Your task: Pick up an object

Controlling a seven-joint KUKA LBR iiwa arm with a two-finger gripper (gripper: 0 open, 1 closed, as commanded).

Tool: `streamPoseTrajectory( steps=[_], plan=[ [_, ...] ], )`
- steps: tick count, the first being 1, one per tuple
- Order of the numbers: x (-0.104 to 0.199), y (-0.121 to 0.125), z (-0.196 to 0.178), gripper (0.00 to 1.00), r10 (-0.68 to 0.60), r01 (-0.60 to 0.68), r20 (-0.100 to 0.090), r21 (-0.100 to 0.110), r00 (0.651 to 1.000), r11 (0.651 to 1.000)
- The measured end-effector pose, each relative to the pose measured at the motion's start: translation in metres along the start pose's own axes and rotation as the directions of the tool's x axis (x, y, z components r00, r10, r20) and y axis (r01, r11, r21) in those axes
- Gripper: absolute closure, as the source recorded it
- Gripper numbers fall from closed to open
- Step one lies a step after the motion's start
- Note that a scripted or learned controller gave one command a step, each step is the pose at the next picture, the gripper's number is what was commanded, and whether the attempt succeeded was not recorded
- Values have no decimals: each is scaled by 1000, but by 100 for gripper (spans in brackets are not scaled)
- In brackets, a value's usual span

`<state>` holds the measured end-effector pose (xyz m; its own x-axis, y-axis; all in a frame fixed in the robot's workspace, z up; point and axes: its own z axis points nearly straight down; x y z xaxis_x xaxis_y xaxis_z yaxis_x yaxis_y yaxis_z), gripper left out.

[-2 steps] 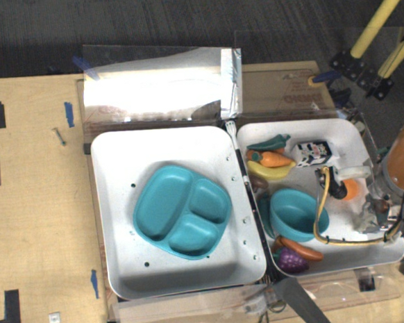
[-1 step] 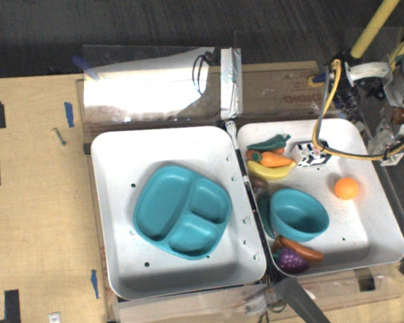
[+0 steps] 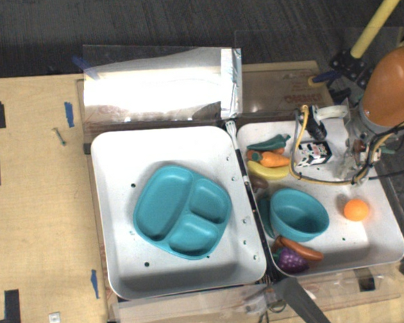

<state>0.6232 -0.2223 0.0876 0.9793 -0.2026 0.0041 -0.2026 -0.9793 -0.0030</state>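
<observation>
Orange ball (image 3: 357,209) | right bin (image 3: 388,244), near right rim | bare floor around

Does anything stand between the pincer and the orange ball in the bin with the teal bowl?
Nothing visible does. Only bare white bin floor lies between the pincer and the orange ball. The teal bowl sits off to the side, toward the other bin.
</observation>
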Motion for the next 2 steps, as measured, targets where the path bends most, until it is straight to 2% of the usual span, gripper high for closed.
streamPoseTrajectory(
  steps=[2],
  plan=[
    [-141,-10,0,100,40,-40,6,-2,999,999]
  ],
)
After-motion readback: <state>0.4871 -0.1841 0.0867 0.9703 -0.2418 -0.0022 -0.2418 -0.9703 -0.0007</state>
